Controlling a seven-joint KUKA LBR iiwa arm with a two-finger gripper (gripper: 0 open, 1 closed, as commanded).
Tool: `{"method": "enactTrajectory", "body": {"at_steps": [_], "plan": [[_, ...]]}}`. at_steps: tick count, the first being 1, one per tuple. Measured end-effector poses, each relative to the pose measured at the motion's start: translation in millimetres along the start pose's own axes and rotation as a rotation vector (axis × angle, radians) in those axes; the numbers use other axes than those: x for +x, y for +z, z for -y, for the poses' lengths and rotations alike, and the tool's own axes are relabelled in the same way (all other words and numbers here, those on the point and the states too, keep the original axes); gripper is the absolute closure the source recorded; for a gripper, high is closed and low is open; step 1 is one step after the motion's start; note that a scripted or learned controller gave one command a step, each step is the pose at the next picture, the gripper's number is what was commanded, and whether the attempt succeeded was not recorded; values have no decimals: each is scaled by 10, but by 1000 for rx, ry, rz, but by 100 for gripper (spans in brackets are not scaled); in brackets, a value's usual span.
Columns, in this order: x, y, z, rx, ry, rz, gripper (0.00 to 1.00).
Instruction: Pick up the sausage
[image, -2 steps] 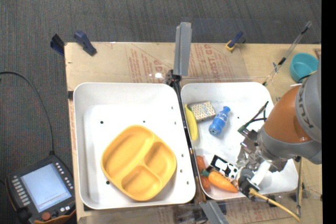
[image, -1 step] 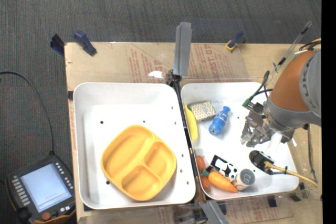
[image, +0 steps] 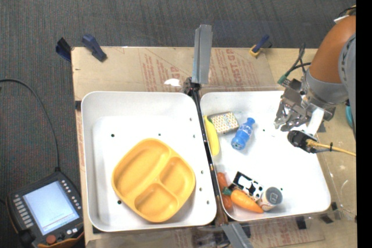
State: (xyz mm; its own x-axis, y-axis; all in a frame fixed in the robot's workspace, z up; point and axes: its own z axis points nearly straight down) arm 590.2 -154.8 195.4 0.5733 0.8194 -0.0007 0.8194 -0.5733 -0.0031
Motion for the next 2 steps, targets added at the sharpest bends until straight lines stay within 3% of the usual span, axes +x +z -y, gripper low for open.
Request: {"method": "enactTrajectory", "body": {"at_steps": [1,2], "plan": [[-71,-652,-138,0,124,1,100],[-107,34,-112,3,356,2,100]]}}
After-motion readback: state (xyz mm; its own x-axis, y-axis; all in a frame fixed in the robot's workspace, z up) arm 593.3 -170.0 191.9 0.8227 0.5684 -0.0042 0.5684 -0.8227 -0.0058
